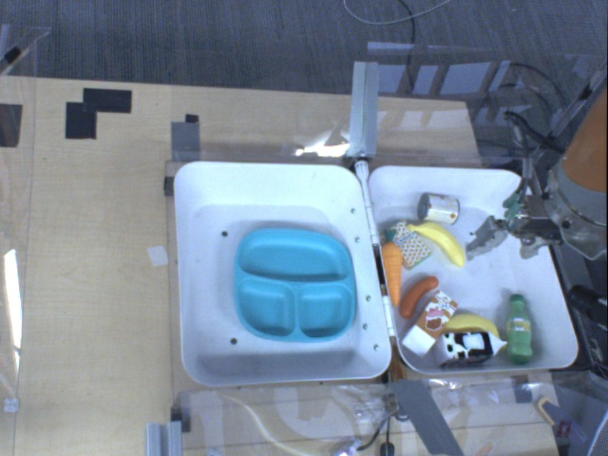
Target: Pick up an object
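From the camera above the desk, the right bin (541,283) holds the pickable things: a small tin can (438,207) toward the far side, a banana (443,240) just near of it, a checkered soft piece (412,246) touching the banana's left end, a carrot (391,272) along the left wall, a sausage (418,295) in the middle, and at the near edge a small carton (436,315), a black-and-white cow toy (467,347) with a second banana (472,324) on top of it, and a green bottle (518,328). The left bin (204,255) carries a blue divided tray (294,283). The claw (496,235) hangs released over bare floor in the far right of the right bin, grasping nothing — the banana lies closest, to its left. It is likely a light, stiff plastic toy with a smooth, slippery skin; pinching across its thick middle, fingers square to its length, looks safest — the tapered ends would probably slide out.
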Tool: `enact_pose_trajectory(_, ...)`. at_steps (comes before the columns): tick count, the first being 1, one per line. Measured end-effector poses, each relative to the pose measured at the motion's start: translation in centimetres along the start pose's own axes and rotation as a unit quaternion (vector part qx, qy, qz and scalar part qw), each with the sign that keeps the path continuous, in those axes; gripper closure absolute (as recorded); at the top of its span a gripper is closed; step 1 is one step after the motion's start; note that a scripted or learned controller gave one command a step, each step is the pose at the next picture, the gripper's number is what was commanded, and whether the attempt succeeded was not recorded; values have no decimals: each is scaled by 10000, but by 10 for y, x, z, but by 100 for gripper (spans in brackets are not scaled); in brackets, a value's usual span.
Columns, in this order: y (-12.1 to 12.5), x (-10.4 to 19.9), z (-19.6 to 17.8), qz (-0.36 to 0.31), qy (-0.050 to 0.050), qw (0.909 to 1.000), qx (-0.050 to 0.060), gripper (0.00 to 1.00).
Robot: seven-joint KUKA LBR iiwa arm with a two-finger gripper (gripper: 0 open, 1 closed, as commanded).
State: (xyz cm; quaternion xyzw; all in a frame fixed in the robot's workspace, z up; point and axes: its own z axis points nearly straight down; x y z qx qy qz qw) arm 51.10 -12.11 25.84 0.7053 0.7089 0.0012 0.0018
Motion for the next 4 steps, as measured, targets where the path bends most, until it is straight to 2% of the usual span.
enact_pose_trajectory(1,84,-34,94,190,-1,9998,7,0)
enact_pose_trajectory(2,102,-14,169,10,-9,10000,-44,0)
enact_pose_trajectory(3,104,-13,157,4,-2,10000,-71,100)
enact_pose_trajectory(4,32,-31,53,420,-4,9991,-7,100)
